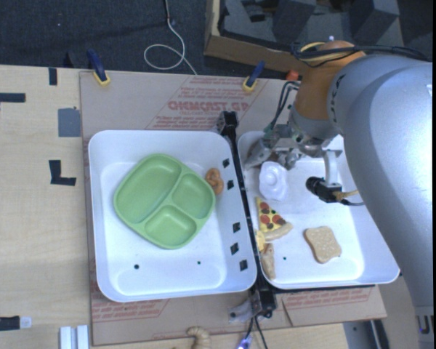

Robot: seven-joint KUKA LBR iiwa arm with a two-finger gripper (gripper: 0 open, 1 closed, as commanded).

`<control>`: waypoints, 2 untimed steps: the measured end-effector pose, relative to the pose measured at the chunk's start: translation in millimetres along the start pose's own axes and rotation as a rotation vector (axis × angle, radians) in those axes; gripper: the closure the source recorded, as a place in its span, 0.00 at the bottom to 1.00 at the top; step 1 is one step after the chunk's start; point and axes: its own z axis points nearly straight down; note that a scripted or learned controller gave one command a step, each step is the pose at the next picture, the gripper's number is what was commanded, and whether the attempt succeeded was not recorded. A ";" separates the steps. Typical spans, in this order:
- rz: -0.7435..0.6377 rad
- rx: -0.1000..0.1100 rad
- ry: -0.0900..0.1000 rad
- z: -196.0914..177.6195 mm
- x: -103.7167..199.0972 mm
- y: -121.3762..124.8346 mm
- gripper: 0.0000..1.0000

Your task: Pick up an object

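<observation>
While the gripper [280,151] hangs over the far corner of the right bin [363,267], close to the divider between the two bins, I cannot tell from this angle how wide it stands, and nothing is visibly in its hold; just beside it, toward the near side, sits a white lump [273,182], the closest candidate; a pizza slice [274,221] lies further toward the near edge, hard by the divider; a brownish strip [267,259] sits nearer again, and a slice of toast [323,243] lies apart on the open floor; over in the left bin [102,195], a green divided plate [163,202] and a small brown piece [214,180] against the shared wall.

My read is that the approach is on and the lump is the sensible target; centre squarely over it before dropping, since it looks rounded and smooth and could squirt sideways from an off-centre squeeze; come straight down, keep clear of the divider, and close across its widest part; the flat pieces look the harder pick, lying so low on the floor; lift gently and check that something actually comes up.
</observation>
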 end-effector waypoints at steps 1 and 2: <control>0.003 -0.002 -0.003 -0.1 0.6 -0.6 0.00; 0.003 -0.002 -0.004 -0.2 0.7 -0.6 0.00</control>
